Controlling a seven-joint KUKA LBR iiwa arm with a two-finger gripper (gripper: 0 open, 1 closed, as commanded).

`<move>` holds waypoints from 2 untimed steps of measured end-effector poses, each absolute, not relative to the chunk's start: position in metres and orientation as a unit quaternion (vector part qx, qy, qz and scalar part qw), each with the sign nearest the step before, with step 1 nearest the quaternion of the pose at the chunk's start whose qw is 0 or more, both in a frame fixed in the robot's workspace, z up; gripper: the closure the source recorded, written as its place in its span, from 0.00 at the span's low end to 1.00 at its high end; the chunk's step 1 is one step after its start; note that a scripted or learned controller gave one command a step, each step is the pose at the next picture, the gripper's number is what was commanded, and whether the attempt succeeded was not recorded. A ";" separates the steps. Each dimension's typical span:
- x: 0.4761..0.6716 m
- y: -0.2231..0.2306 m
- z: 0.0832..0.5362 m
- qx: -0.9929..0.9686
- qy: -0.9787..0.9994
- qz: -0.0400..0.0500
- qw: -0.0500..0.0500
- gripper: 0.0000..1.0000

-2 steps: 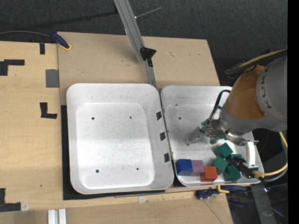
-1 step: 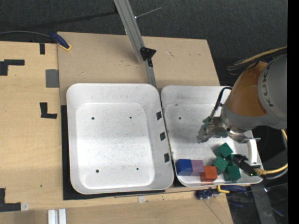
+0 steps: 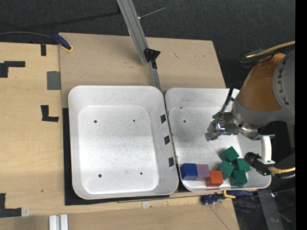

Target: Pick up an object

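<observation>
Blocks lay clustered in the right bin's (image 3: 192, 99) near corner: blue (image 3: 189, 171), purple (image 3: 203, 170), orange (image 3: 215, 178), green ones (image 3: 233, 165). Gripper (image 3: 214, 130) hung above bare floor, its jaw state unclear. Best course, I judged: move nearer, target the outermost green block, descend straight

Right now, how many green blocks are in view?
4, clustered in the right bin's near right corner. More may be hidden beneath.
</observation>
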State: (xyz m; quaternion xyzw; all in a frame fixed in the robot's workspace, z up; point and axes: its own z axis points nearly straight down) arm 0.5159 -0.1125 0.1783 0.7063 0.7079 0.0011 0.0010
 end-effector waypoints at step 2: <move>0.518 -0.120 0.260 0.707 0.708 0.001 0.001 1.00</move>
